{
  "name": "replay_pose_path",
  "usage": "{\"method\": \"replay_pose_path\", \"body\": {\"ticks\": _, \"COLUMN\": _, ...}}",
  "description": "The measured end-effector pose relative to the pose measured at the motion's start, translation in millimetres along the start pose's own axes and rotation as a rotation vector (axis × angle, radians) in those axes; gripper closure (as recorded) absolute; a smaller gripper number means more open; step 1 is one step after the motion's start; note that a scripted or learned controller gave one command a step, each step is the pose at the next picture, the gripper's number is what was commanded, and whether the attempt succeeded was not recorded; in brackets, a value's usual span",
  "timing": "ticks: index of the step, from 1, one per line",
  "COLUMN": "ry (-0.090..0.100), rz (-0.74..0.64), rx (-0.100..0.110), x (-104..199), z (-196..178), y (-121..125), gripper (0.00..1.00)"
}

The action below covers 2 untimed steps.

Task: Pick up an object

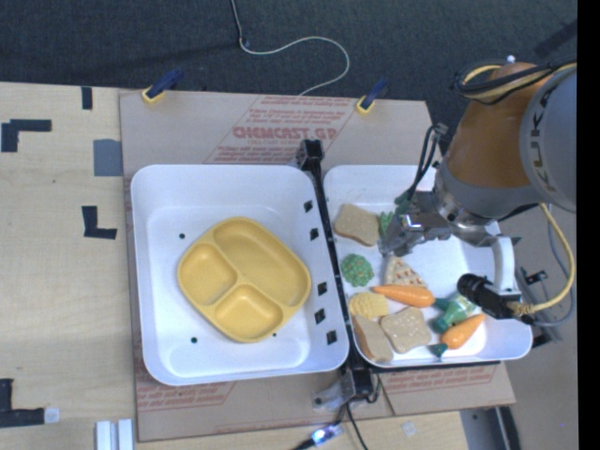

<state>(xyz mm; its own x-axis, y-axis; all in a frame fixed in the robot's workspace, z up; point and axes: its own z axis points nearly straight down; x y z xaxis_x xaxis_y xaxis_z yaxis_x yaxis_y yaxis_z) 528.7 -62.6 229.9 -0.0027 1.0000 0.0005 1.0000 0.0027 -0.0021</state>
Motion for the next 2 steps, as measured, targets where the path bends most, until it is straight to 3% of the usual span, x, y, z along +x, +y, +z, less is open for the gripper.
{"method": "replay_pose_path", "body": {"ticks": 1, "ry": -0.001, "rz": 0.002, "rx": 0.0, "x": -8, "z": 8, "y": 12, "gripper": 1.0}}
{"method": "replay_pose_path", "body": {"ticks": 2, "ry": 0.0, "rz": 0.002, "rx": 0.0, "x": -17, "z": 1, "y": 0, "gripper": 1.0}}
